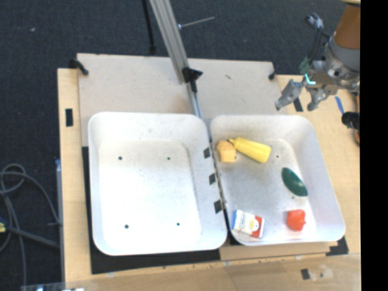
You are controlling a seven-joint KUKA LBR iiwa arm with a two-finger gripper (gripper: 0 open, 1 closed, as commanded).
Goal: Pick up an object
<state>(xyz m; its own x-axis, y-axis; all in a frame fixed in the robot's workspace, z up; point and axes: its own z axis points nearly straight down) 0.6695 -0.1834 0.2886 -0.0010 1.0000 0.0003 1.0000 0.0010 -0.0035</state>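
My gripper (301, 97) hangs open above the far right corner of the right bin (321, 162), with nothing between its two grey fingers. In that bin lie a yellow bottle-like object (253, 150), a tan block (226, 151) touching its left end, a dark green oval object (294, 182), a small red object (296, 220) and a white and red carton (248, 224) at the front.
The left bin (145, 183) stands beside the right one. A slanted metal pole (173, 41) rises behind the bins' shared edge. Cables (21, 199) lie on the floor at the left.
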